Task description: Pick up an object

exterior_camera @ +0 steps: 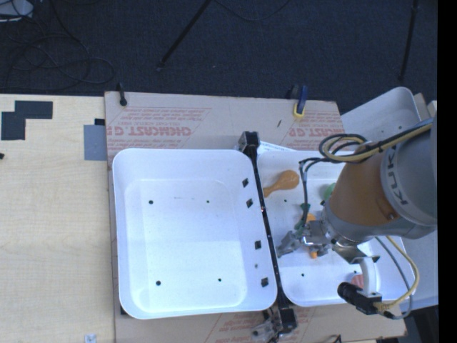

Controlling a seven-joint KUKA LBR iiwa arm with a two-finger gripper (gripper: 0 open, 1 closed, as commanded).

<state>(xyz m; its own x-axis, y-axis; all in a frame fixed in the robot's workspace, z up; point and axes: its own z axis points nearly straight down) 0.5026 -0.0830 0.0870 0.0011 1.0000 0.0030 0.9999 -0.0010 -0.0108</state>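
My gripper [294, 241] hangs low over the right bin [300, 295], near its left wall and close to the bin floor. The arm's grey and orange wrist [371, 191] covers much of that bin. A tan wooden spoon-shaped object [280, 183] lies at the bin's far left, a short way beyond the gripper and apart from it. A small green object [328, 190] peeks out beside the wrist. A bit of a red object [356, 280] shows under the arm near the front right.
The left bin [121, 213] lies beside the right one, split from it by a black clip rail [261, 224]. Cables [400, 263] loop off the wrist. Cardboard [178, 123] lines the bench under both bins.
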